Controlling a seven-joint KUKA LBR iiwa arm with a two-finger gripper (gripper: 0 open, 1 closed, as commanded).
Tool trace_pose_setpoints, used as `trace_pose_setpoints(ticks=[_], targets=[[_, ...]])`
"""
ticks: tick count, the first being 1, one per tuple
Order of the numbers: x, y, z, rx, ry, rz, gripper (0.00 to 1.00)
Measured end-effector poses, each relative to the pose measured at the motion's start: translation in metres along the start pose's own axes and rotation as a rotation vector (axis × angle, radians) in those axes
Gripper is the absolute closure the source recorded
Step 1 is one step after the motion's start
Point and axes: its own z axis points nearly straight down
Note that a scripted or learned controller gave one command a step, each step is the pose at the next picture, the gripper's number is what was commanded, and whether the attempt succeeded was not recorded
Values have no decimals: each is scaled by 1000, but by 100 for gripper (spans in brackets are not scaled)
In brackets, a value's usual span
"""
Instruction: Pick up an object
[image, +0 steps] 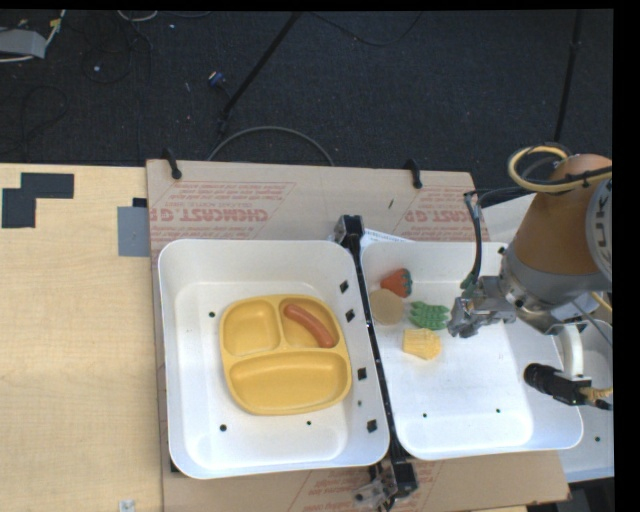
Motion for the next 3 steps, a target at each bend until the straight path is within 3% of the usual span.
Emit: trace_pose_setpoints(ticks=[2,3], targets=[[-1,2,-85,1,0,0,100],[45,-1,-84,5,2,-2,100]])
